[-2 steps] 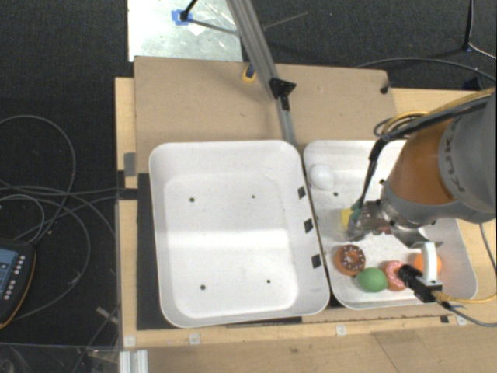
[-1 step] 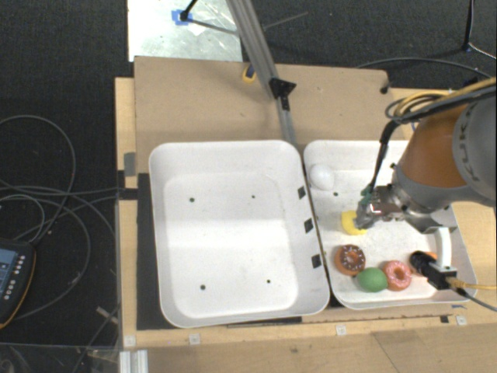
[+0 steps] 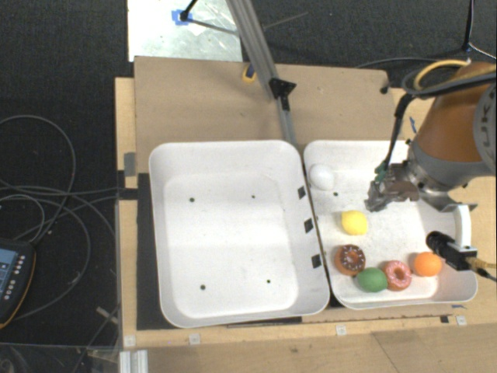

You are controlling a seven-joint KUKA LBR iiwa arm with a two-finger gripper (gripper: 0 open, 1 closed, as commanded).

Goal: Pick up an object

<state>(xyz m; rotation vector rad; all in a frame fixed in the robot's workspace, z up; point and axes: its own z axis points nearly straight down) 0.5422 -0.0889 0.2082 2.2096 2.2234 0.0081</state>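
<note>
end effector [image 3: 378, 198] just above lemon [image 3: 355, 223]

One fixed camera, high above the bench [image 3: 233, 92], looking down at a slant.

It stands far enough back to take in both bins, the left bin [image 3: 233, 231] near mid-frame and the right bin [image 3: 388, 231] toward the right edge, plus dark floor and cables on the left. The arm [image 3: 458, 123] enters from the right.
</note>
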